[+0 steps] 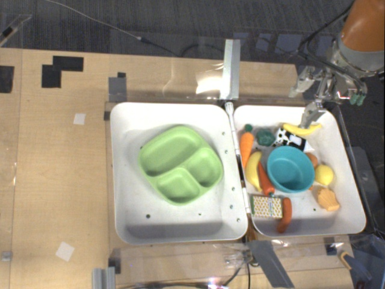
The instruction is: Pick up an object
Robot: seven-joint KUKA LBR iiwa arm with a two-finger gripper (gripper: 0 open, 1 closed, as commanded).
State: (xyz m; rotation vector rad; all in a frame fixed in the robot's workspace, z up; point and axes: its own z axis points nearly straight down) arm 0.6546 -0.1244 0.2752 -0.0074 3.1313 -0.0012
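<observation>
The right bin (pixel 355 212) holds a heap of toy food. A blue bowl (pixel 290 168) sits in its middle. Around the bowl lie an orange carrot (pixel 246 146), a yellow banana (pixel 301 129), a lemon (pixel 324 174), an orange chunk (pixel 328 199), a red chili (pixel 264 179) and a small printed box (pixel 267 206). My gripper (pixel 311 114) hangs at the bin's far edge, just above the banana's right end, with nothing seen in it.
A green divided plate (pixel 180 164) lies in the left bin (pixel 129 221). A metal post (pixel 231 71) stands behind the divider between the bins. A teal piece (pixel 264 137) and a black-and-white object (pixel 292 141) lie by the banana. Cables trail behind the arm.
</observation>
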